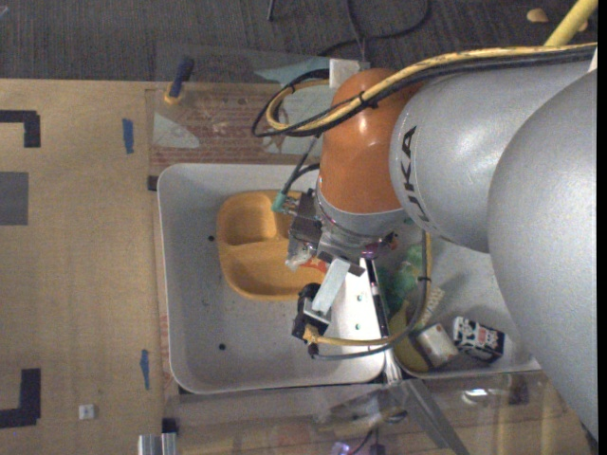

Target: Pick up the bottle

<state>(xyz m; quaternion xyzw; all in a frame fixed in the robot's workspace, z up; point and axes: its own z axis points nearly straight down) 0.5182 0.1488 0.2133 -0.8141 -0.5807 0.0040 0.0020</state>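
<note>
1. Because the grey arm [493,178] spreads in from 3 o'clock, most of the bin [460,297] at 4 o'clock is hidden beneath it. A strip of that bin shows toward 5 o'clock, holding green shapes [408,278] and a yellow piece [406,344] too crowded to name.
2. What looks like the bottle [477,338], small and black-and-white, lies on its side in that strip at 5 o'clock. It is just beside a pale greyish thing [434,342], and its outline is blurred.
3. The gripper [302,245] is tucked under the orange band [365,150] near the centre, and I cannot tell whether it is open or closed.
4. The wrist points toward 9 o'clock, low over the second bin [190,282] at 8 o'clock. It sits at the 3 o'clock edge of an orange-yellow dish [248,245] resting in that bin. The bottle lies well apart from the gripper, toward 4 o'clock from it.
5. Both bins sit on a pale wooden bench [76,254] bearing black marks [24,126] and bits of blue tape [128,136]. Dark carpet [142,8] runs along 12 o'clock.
</note>
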